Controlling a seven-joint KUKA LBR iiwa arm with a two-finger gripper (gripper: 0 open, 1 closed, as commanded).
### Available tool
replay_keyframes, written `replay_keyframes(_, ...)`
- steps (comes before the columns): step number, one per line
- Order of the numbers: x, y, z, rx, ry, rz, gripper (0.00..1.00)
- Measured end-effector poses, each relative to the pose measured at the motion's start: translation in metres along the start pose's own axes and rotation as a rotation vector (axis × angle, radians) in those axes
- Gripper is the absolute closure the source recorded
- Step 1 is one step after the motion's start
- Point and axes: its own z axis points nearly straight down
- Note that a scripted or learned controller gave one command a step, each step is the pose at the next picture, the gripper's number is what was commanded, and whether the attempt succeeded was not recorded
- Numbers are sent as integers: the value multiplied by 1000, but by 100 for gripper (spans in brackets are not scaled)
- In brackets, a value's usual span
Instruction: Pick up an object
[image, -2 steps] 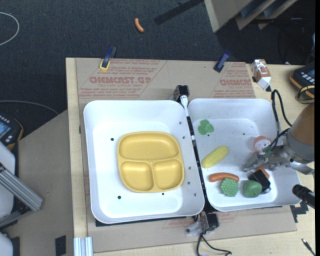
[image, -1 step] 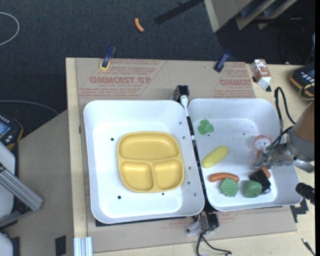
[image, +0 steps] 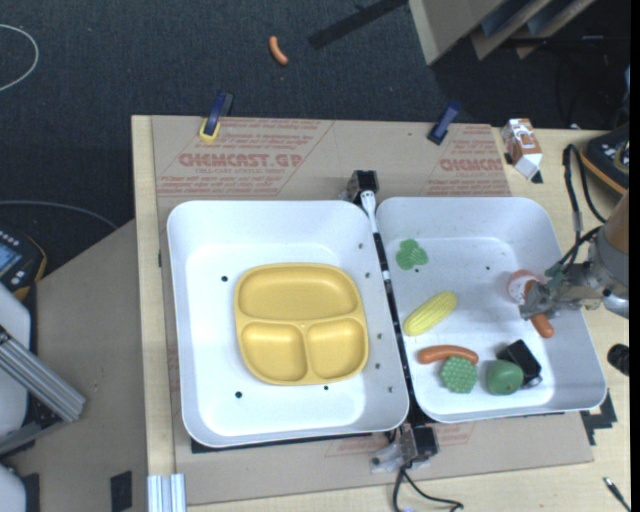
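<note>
Your nearest target, the small orange piece (image: 543, 325), lies in the right bin (image: 470, 215) by its right wall, just under the gripper (image: 537, 303). It looks light, hard and smooth, likely to slip, so take it across its narrow middle. Whether the gripper has closed on anything, you cannot tell.

Both white bins (image: 190, 300) look like smooth plastic w/ a slight sheen. Yellow divided tray (image: 300, 322): plastic, smooth, semi-gloss. Toy corn (image: 430, 312) & green bumpy toy (image: 459, 375) look like textured plastic; red sausage toy (image: 447, 353) smooth, shiny. Bench top (image: 150, 200) is matt brown cardboard or paper-faced board w/ red print. Floor (image: 120, 60) is dark, rough carpet-like cloth. Gripper (image: 545, 296) looks matt metal/plastic.
</note>
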Motion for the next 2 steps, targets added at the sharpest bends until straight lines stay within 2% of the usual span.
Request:
replay_keyframes(1,-6,-7,-50,-1,-1,2,100)
replay_keyframes(2,-6,-6,-80,0,0,1,100)
